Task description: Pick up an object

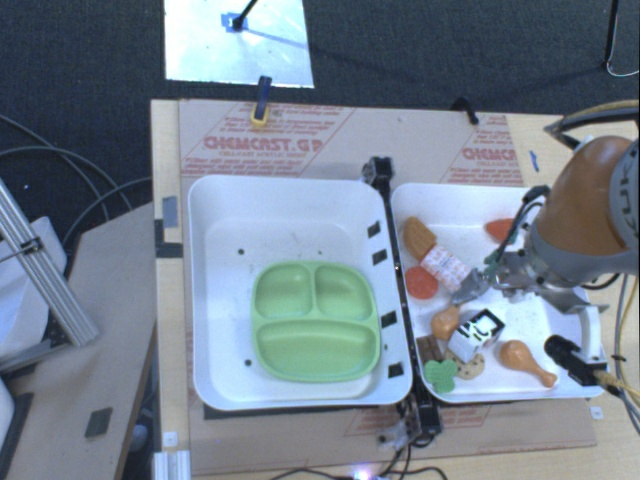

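Objects for picking lie in the right bin (470,206): an orange bread-like piece (419,236) near its far left corner, a pink-and-white block (443,265) just nearer, a red disc (422,284) beside the dividing wall, a white-and-black box (474,332), a drumstick (525,359) toward the near right corner, and a green leaf-shaped piece (440,373) with a brown cookie (468,366) along the near edge. A small orange-red item (499,230) rests by the far edge. The left bin (215,268) holds a green divided tray (316,319). The gripper (478,286) sits low over the right bin's middle, close to the pink-and-white block and the red disc; whether the jaws are parted or closed cannot be told, and nothing is seen between them.

Risk: the pieces crowd together, so a descent here could likely nudge neighbours or catch two at once, or pinch a rounded piece that slips free.

Orientation: the drumstick's long axis runs diagonally, thick end toward the bin's centre, thin end toward the near right corner. The pink-and-white block lies diagonally as well.
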### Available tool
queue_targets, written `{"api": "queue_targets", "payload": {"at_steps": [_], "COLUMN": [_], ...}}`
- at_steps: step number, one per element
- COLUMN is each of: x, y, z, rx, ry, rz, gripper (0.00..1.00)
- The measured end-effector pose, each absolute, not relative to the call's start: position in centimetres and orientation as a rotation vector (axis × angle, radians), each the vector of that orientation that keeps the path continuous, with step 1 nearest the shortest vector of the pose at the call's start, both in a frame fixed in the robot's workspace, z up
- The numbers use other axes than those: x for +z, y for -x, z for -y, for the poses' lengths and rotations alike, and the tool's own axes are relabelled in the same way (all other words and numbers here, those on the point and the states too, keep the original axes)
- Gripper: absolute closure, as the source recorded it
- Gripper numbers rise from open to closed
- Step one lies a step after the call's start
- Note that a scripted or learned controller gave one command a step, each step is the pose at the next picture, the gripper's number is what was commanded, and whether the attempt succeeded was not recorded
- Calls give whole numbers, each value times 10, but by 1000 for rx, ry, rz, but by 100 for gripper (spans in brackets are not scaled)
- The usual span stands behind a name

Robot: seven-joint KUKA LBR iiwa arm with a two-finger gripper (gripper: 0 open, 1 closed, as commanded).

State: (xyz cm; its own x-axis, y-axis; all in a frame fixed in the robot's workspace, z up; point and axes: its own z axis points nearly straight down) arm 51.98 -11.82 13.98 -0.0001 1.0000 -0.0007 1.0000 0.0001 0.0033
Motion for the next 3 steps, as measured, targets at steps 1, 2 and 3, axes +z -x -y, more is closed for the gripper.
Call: {"api": "queue_targets", "payload": {"at_steps": [1, 2, 3], "x": [84, 85, 103], "y": [-612, -666, -590], "z": [113, 105, 92], "rx": [9, -33, -3], "ry": [-2208, -2218, -2225], "rz": [-2224, -2244, -2224], "gripper": [0, 0, 0]}}
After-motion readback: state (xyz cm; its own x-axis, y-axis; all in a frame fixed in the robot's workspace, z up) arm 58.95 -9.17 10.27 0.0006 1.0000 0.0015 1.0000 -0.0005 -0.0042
